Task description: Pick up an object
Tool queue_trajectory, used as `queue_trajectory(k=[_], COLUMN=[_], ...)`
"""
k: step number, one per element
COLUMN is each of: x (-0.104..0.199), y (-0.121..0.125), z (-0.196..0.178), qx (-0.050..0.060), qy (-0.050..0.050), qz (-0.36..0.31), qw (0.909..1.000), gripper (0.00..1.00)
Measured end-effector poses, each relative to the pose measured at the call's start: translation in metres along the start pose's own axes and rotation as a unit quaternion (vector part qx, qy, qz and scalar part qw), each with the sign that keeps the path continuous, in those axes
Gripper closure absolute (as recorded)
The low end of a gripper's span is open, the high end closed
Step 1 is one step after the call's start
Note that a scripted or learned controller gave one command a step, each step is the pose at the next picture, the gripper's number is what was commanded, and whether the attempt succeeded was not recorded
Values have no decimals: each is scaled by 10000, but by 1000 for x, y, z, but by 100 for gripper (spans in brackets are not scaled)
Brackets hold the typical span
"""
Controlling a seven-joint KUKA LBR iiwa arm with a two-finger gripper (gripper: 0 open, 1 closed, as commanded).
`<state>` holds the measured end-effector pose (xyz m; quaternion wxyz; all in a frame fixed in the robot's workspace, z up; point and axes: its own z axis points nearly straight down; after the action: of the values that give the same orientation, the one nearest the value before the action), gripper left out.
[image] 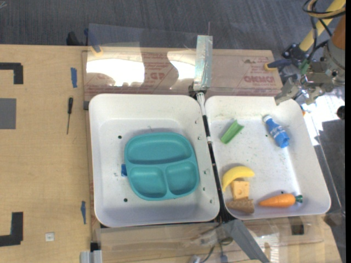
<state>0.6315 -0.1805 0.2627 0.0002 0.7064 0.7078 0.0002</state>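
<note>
Carrot [278, 200] – right bin [312, 163], front.

Light wooden bench [38, 174] carries two shallow white bins side by side, left bin [104, 119] and right bin [315, 174], plus a black screwdriver [69, 114] lying near its left side.

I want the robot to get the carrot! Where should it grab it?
Probably from straight above, pinching the carrot across its thick orange middle. It lies flat and lengthwise near the right bin's front edge, green top pointing right, with free space on both long sides.
</note>
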Motion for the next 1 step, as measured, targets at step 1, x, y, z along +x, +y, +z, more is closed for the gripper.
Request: queue_trajectory(k=[1], x=[-4], y=[-46], z=[147], qx=[62], qy=[11], qz=[321], qw=[9995], gripper=[0])
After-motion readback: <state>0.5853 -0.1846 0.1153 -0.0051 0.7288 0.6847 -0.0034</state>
